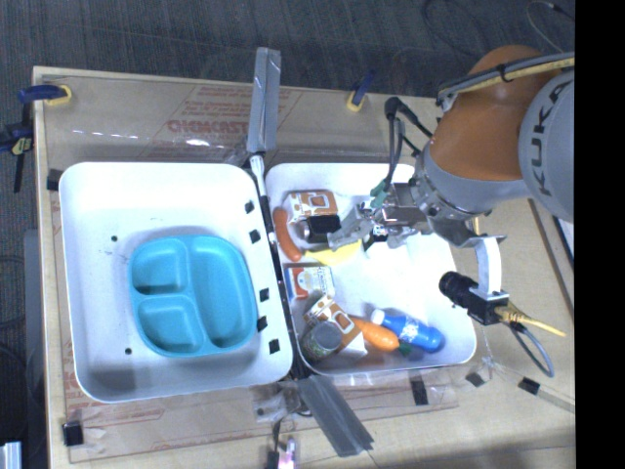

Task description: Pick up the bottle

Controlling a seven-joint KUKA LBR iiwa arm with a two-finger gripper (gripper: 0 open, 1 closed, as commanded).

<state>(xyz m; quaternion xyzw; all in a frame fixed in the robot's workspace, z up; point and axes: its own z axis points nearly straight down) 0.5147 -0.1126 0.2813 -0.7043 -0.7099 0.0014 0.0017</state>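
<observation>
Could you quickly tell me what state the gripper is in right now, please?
Gripper: cannot be told; it hangs over the right bin, away from the bottle.

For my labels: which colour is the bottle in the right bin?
Blue with a white cap end, seen in the camera view: the bottle lies near the bin's front edge.

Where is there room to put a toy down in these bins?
The left bin has bare white floor all round the blue tray, widest along its top. In the right bin, a small patch lies between the gripper and the blue bottle. Its left side and bottom edge are crowded with food items.
</observation>
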